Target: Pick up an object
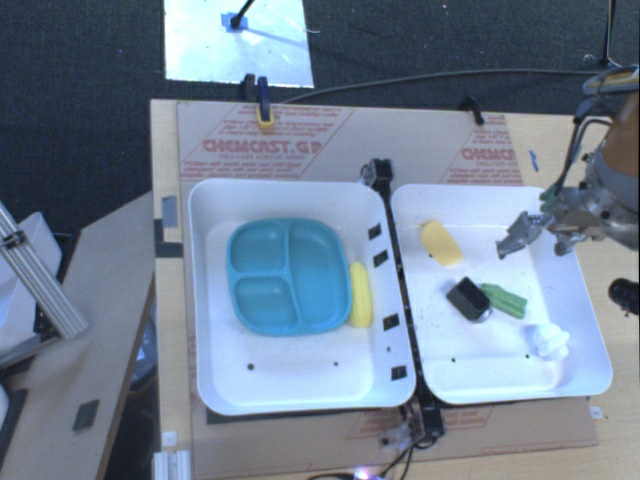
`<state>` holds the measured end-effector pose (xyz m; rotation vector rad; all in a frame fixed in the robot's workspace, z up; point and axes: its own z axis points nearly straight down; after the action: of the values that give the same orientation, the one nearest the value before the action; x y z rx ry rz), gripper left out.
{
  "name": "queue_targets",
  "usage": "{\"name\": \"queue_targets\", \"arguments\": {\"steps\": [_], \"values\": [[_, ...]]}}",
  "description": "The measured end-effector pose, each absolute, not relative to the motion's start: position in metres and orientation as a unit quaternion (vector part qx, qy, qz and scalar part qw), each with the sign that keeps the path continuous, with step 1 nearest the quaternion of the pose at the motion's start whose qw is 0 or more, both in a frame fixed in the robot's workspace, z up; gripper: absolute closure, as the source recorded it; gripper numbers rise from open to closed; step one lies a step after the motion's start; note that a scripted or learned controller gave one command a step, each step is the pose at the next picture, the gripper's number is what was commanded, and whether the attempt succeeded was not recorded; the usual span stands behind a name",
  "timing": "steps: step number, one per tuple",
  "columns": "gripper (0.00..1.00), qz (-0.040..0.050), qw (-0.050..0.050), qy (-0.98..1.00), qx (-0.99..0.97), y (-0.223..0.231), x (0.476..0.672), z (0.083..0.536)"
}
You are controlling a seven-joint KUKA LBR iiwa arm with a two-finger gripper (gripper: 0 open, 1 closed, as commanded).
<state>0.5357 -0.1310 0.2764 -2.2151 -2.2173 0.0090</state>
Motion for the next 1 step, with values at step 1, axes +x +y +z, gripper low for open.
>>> {"name": "queue_targets", "arguments": {"steps": [1], "values": [[0.00, -0.0005, -0.001, -0.708, -0.706, -0.1306, 0.5375, 0.2825]]}}
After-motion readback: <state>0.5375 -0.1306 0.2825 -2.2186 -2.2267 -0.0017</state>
